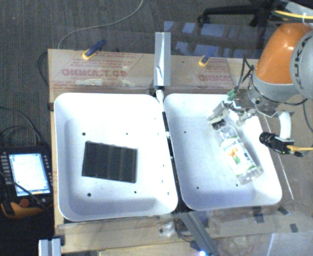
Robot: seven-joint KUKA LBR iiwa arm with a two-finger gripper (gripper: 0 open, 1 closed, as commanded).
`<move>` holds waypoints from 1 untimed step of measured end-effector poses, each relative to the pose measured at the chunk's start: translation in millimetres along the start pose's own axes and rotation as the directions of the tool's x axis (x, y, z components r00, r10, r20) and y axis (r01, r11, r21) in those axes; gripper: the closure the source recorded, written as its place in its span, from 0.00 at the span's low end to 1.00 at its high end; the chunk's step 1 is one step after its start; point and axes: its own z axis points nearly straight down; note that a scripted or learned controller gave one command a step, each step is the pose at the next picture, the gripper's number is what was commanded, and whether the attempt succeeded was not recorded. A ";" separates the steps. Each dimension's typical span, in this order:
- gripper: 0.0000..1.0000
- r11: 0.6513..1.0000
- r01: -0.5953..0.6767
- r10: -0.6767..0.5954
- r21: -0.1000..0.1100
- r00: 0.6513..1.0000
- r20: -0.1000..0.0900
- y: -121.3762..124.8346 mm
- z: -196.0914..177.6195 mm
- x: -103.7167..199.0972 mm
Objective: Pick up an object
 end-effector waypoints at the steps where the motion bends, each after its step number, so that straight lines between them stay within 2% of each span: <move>1: 0.00 0.999 -0.034 0.034 0.000 0.999 -0.001 -51.5 -32.7 26.1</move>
